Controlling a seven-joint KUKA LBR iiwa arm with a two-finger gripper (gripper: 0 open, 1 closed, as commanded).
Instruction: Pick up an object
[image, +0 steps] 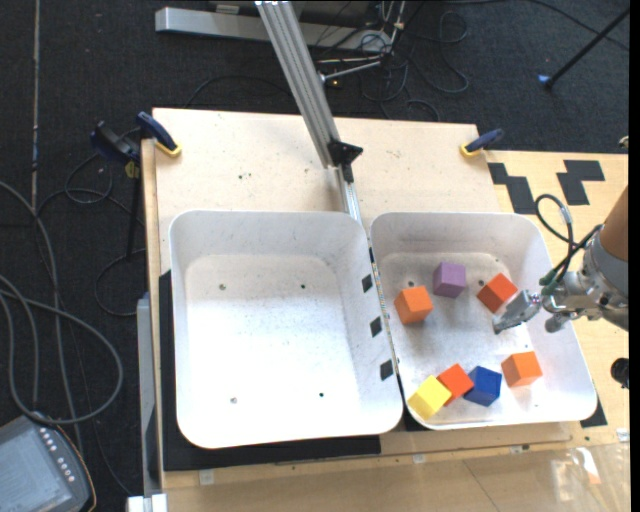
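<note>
Several small blocks lie in the right bin (560, 265). An orange block (413, 303) and a purple block (449, 279) sit toward its left and middle. A red-orange block (497, 292) lies just up-left of my gripper (515, 316), which hangs low over the bin's right part. Below the gripper is another orange block (521, 368). Along the front wall a blue block (484, 385), a small orange-red block (456, 379) and a yellow block (429, 397) crowd together. I see no block carried by the gripper.
The left bin (200, 250) adjoins the right one along a shared middle wall. A slanted metal pole (305, 80) crosses the bench's back. Clamps (158, 135) (481, 142) grip the board's far corners. The arm enters from the right edge.
</note>
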